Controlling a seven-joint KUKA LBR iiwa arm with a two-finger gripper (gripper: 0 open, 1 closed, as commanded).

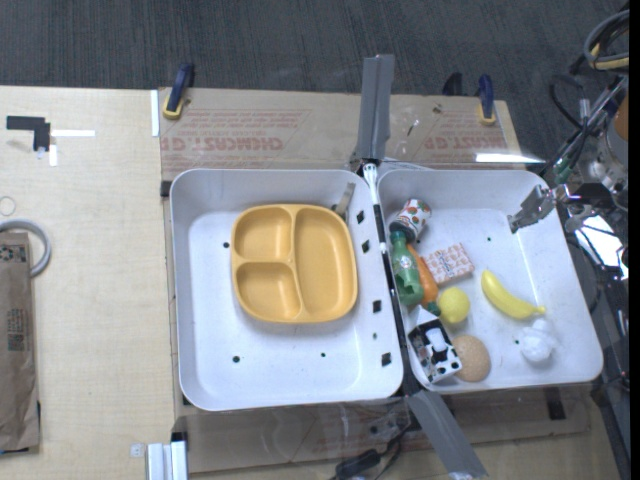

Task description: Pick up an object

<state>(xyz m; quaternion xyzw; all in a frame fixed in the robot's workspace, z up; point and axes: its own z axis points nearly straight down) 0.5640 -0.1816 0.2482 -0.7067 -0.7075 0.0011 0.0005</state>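
The right bin point(500, 200) holds several small objects. A small printed can point(413, 215) stands near its left wall, with a green bottle point(404, 270) and an orange piece point(428, 282) just below it. Beside those lie a red-and-white packet point(450, 262), a lemon point(455, 304), a banana point(511, 296), a white lump point(538, 345), a brown round item point(471, 358) and a black-and-white box point(434, 352). My gripper point(528, 211) hangs over the bin's upper right part, apart from all of them and up and right of the banana.
The left bin point(200, 298) holds a yellow divided plate point(295, 263). A grey divider bar point(375, 108) runs between the bins. Cables and arm parts crowd the right edge point(600, 168). A brown bag point(15, 338) lies on the bench at far left.
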